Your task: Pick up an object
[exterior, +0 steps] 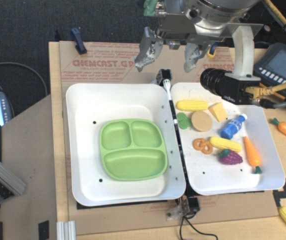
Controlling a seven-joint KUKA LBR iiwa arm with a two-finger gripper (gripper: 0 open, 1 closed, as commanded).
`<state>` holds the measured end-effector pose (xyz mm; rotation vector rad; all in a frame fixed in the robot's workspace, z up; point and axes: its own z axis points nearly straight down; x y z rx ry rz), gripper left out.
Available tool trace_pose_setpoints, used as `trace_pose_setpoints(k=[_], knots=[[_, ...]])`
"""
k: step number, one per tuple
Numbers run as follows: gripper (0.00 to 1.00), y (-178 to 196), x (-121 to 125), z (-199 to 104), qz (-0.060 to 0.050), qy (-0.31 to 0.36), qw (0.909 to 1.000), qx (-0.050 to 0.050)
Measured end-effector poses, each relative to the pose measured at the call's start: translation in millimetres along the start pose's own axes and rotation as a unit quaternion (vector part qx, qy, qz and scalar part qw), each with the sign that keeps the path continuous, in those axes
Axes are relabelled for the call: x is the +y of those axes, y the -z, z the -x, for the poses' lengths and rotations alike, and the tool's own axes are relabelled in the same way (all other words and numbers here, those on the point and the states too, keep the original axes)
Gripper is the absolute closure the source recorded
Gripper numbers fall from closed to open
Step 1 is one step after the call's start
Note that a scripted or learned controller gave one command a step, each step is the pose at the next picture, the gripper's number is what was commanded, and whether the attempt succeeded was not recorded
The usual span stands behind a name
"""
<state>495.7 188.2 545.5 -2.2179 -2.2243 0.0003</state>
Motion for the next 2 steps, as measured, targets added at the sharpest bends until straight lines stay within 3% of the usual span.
trace_pose_setpoints(k=[1,2], knots=[[0.00,-12.5,82.4,-38.0,0.002,0.000,1.0000,0.000],[1.00,0.4,79.6,-36.5,0.003,0.000,1.0000,0.001]])
